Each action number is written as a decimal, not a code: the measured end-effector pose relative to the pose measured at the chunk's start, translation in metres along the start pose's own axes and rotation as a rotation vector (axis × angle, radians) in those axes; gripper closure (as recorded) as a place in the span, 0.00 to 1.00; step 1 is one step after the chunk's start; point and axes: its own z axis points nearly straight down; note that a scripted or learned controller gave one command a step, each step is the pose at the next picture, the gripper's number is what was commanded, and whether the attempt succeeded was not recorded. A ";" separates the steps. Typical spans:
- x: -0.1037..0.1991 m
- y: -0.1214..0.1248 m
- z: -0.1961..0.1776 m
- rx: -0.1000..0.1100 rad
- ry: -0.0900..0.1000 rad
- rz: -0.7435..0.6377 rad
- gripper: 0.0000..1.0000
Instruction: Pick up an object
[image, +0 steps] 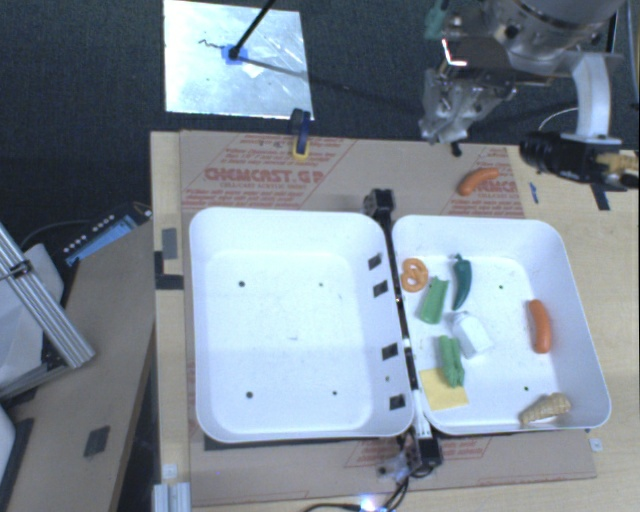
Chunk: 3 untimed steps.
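**Inspector A:** We record the gripper (447, 128) high at the far end of the bench, above the brown board and beyond the right bin (575, 290). We cannot tell from this angle whether it is released or clenched; nothing shows in its grasp.

**Inspector B:** Agreed. Nearest to it we note an orange sausage-shaped piece (478, 181) lying on the board outside the bins, just below and to the right of the tool, apart from it.

**Inspector A:** The remaining candidates lie inside the right bin, well apart from the tool. We list a small orange pretzel (413, 273) near the divider, a pale green block (433, 300) beside it, and a dark green pepper shape (461, 281) touching or almost touching that block.

**Inspector B:** We add a white blocky piece (472, 334), a green pod-like piece (451, 360) resting partly on a flat yellow square (443, 391), a second orange sausage (540, 326) toward the right wall, and a tan, ridged cone shape (545, 407) in the near right corner.

**Inspector A:** Surfaces: the items look smooth and plastic. Both bins are shallow, white, glossy, with rounded corners. The left bin (215, 330) shows small dark dots on its floor.

**Inspector B:** We also note a shiny foil-like sheet (275, 70) on the dark floor beyond the board.
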 end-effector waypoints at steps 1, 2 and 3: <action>-0.058 0.055 0.003 -0.001 -0.004 0.010 1.00; -0.087 0.094 0.002 -0.001 -0.004 0.008 1.00; -0.150 0.092 0.018 0.000 -0.005 0.011 1.00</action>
